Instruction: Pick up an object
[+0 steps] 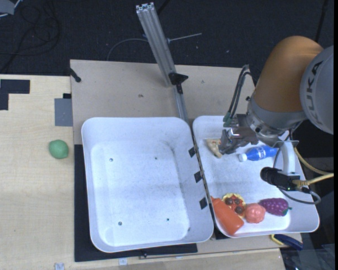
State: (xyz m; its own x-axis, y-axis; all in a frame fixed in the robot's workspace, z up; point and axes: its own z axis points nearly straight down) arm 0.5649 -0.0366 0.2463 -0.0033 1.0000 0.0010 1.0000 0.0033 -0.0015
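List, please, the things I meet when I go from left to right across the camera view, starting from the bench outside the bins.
green ball → left bin → orange carrot-like toy → pink round toy → purple grapes. The gripper and blue bottle sit farther back in the right bin.

Arm reaching left, end effector lowered

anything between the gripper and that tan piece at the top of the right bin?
Nothing visible. The gripper sits right over the tan piece near the right bin far-left corner. The blue bottle lies just beside it to the right, close but off the path.
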